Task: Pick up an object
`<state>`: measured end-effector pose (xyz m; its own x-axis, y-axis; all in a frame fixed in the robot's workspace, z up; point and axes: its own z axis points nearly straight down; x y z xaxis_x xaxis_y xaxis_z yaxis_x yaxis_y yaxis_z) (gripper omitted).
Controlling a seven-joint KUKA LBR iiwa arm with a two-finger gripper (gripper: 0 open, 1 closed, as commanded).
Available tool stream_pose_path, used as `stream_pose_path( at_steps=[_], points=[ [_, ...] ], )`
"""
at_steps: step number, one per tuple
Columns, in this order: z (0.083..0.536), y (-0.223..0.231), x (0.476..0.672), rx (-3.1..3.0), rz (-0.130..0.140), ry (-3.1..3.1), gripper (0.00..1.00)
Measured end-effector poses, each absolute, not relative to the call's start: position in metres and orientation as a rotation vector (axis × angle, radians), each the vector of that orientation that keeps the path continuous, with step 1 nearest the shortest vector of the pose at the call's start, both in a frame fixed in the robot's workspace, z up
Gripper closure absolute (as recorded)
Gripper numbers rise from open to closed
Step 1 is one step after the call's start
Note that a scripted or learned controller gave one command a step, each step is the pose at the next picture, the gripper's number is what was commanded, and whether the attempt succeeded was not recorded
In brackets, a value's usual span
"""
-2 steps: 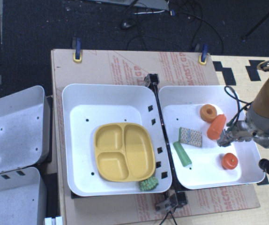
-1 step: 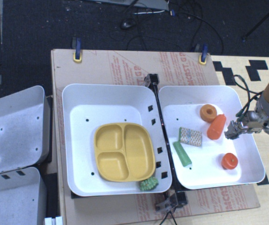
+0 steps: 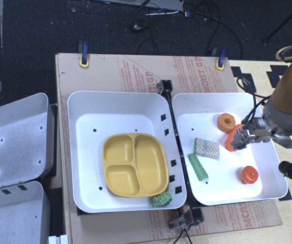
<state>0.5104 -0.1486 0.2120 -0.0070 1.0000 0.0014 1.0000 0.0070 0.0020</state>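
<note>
My gripper [image 3: 241,135] hangs low over the right bin [image 3: 268,189], near its right wall. Directly beneath and to the left of it lies an orange-red object [image 3: 230,142], partly covered by the gripper. An orange ring [image 3: 226,121] sits just above that, a small way from the gripper. A checkered block [image 3: 206,148] and a green cylinder [image 3: 197,166] lie in the middle of the bin. An orange-red knob-like piece [image 3: 249,174] rests near the bin's lower right.
The left bin [image 3: 85,136] holds a yellow divided plate [image 3: 135,164] and a green bumpy object [image 3: 161,200] at its front edge. A black divider [image 3: 172,131] separates the bins. The arm's grey body [image 3: 288,105] overhangs the right bin's right rim.
</note>
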Motion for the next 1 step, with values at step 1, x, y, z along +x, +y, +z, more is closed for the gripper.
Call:
stream_pose_path(
  at_steps=[1],
  points=[
    [0.211, -0.1033, 0.5108, 2.215, 0.001, 2.231, 1.0]
  ],
)
